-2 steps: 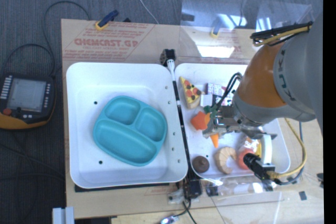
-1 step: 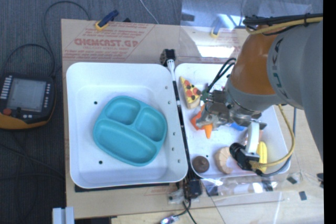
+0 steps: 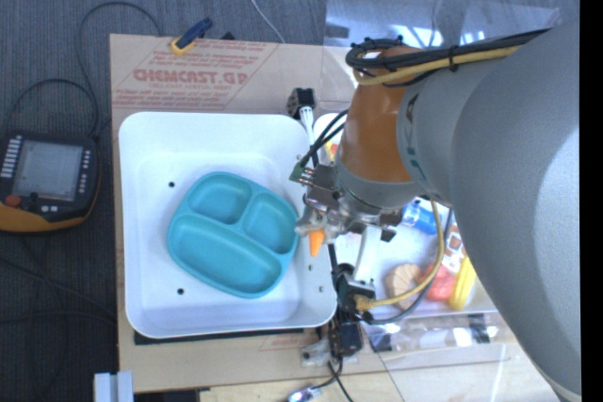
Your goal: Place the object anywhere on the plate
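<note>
Hanging under the grey arm's orange band, the tool (image 3: 318, 235) sits over the edge where the two white bins meet. A small orange thing, shaped like a toy carrot (image 3: 317, 242), pokes out just below it. It looks like the carrot is pinched in the tool, but the big arm hides much of the spot, so I cannot tell for sure how wide the tool is.

Just to the tool's left is the blue plate (image 3: 231, 235). It has three sections and lies in the left bin (image 3: 151, 155). The plate is bare, so the carrot is not on it yet. The carrot is close to the plate's right rim, above the bin's wall, I think because it is being carried over from the other bin.

On the tool's other side, the right bin holds more toys: a tan round one (image 3: 404, 279), a red one (image 3: 440, 287) and a yellow one (image 3: 461, 282). They lie near each other, under the arm.

My guess is the next move is a short slide to the left, then letting go over the plate. If it lets go too soon, the carrot may fall on the bin wall.
</note>
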Motion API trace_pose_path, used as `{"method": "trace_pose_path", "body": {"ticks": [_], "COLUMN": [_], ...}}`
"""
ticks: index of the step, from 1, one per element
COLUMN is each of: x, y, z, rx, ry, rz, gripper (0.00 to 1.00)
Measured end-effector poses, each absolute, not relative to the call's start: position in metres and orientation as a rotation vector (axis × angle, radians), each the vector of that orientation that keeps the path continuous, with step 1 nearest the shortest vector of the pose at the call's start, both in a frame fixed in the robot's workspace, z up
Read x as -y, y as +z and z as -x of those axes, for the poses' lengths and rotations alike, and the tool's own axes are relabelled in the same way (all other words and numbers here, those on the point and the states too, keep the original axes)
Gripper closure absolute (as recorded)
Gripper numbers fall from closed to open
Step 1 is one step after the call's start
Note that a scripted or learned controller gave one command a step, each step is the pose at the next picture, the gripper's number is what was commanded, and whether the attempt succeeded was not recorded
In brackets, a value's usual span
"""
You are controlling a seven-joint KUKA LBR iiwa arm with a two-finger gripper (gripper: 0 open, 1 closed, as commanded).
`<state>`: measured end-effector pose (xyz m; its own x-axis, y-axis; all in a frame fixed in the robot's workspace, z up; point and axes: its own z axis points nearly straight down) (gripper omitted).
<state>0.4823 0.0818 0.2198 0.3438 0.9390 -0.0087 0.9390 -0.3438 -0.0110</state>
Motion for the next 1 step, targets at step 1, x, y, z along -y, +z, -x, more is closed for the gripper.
{"method": "trace_pose_path", "body": {"ticks": [1], "x": [-0.0802], "y": [0.2204], "z": [-0.4828], "rx": [1.794], "ry": [0.020], "rz": [2.577], "gripper": [0.00]}}
